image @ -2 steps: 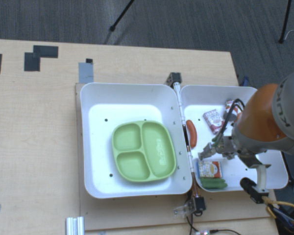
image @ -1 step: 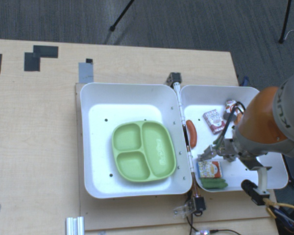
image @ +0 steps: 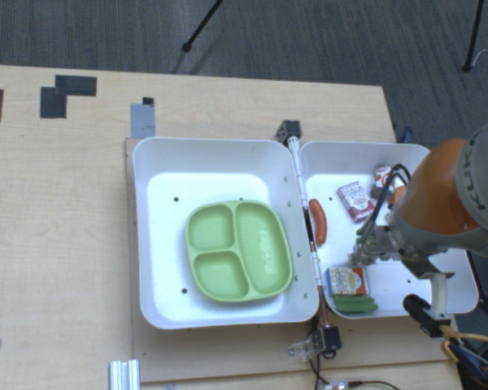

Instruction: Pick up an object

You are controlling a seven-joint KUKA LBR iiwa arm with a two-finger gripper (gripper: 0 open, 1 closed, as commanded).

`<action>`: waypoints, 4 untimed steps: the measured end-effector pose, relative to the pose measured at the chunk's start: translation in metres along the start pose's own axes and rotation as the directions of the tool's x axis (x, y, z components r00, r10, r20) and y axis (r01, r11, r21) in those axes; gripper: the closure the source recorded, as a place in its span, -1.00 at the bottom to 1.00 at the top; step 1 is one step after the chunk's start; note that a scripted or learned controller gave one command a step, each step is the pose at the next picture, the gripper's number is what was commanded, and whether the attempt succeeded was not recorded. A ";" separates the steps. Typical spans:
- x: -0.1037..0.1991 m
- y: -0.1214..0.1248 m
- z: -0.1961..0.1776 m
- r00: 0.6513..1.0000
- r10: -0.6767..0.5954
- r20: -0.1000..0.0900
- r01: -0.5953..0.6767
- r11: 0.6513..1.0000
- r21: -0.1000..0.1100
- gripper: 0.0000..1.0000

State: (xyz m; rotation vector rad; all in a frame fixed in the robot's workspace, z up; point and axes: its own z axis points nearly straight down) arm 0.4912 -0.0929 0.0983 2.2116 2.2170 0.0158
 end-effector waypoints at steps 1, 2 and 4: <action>0.000 0.000 0.000 1.000 0.000 0.000 0.000 1.000 0.000 -1.00; 0.001 0.001 -0.010 1.000 -0.002 -0.001 0.002 1.000 -0.003 1.00; 0.006 -0.003 0.011 1.000 0.001 0.001 -0.001 1.000 0.007 -1.00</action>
